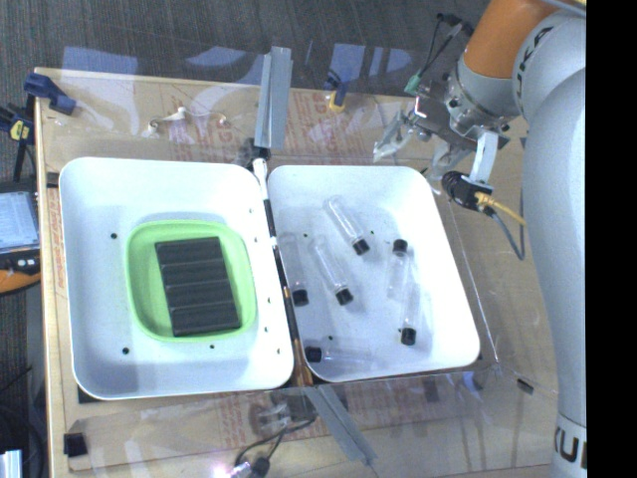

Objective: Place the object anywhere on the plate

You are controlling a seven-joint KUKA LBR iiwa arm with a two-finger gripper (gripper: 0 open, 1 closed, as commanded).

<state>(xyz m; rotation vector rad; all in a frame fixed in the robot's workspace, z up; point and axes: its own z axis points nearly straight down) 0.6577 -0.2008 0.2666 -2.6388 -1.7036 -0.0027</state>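
Several clear plastic tubes with black caps lie scattered in the right bin (448, 337); one tube (344, 223) lies near its middle top, another (329, 270) just below it, and a third (404, 302) towards the right wall. A light green plate (141, 267) rests in the left bin (85, 267) and carries a dark ridged rectangular block (197, 285). My gripper (416, 149) hangs over the far right corner of the right bin, above the rim. It is open with nothing between its fingers.
A grey metal bar (271, 98) stands behind the gap between the bins. A cable with a brass plug (478, 199) hangs off the wrist beside the right bin's far corner. The arm's grey body (557, 247) runs down the right side.
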